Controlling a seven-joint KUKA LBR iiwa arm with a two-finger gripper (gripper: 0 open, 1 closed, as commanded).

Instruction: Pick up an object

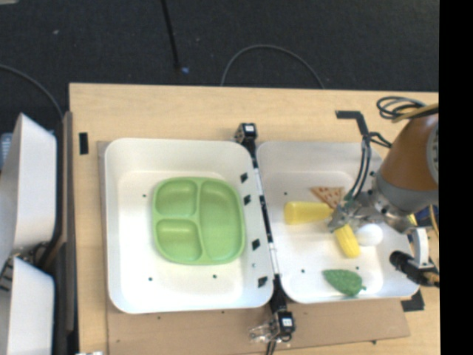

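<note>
Light wooden bench [170, 109]; dark carpeted floor [96, 28] behind; black cables [266, 58] trailing across.

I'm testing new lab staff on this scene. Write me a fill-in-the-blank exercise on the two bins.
1. The green divided tray lies in the ____ bin.
2. The gripper is down in the ____ bin.
3. The leaf-shaped piece near that bin's front edge is ____ in colour.
4. The corn cob is ____ in colour.

Missing words: left; right; green; yellow.

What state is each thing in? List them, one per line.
green tray: flat in the left bin, nothing on it.
yellow block: lying in the right bin.
corn cob: lying, gripper just above it.
green leaf: lying flat.
</note>
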